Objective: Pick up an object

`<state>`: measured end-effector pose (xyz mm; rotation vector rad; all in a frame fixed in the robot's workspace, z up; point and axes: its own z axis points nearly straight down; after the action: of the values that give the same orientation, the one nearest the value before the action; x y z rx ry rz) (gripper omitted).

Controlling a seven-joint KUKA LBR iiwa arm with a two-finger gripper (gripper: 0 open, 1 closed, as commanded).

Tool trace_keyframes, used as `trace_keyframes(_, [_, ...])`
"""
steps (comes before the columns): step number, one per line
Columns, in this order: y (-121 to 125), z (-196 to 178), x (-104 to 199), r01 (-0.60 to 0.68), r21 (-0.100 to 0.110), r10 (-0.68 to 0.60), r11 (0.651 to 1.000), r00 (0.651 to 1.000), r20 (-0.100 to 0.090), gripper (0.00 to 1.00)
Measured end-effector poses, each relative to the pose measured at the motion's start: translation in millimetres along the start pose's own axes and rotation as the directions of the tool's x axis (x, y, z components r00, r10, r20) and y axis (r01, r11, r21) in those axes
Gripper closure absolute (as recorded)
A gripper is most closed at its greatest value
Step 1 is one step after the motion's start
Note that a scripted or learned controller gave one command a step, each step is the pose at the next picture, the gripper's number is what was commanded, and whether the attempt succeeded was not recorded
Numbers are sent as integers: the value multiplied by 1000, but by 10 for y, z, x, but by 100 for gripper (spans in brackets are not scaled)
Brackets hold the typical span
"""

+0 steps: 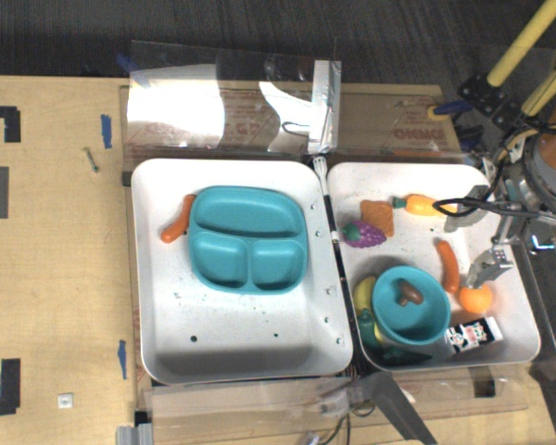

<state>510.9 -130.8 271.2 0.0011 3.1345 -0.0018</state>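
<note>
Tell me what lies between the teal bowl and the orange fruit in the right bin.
In the camera view, bare white bin floor separates the teal bowl from the orange fruit.

The teal bowl (pixel 410 306) hides most of a yellow item (pixel 363 292); the end effector (pixel 490 269) seems too small to read.

This is a robotics lab or test cell, not a home. Two shallow white bins (pixel 230 360) sit side by side on a bench. Left of the bins lies a plywood board (pixel 46 248) marked with black squares and strips of blue tape. Behind the bins stand clear plastic sheeting and printed cardboard (pixel 389 123). Right of the bins hang cables and yellow rods (pixel 533 31). Beyond the bins lies dark carpet.
</note>
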Motion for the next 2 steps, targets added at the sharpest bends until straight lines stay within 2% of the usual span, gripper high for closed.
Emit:
trace_keyframes(1, [-410, 1154, -478, -25, -2, 25, 1000, 1000, -11, 0])
trace_keyframes(2, [-682, 1793, -241, -180, 0, 180, 984, 984, 10, 0])
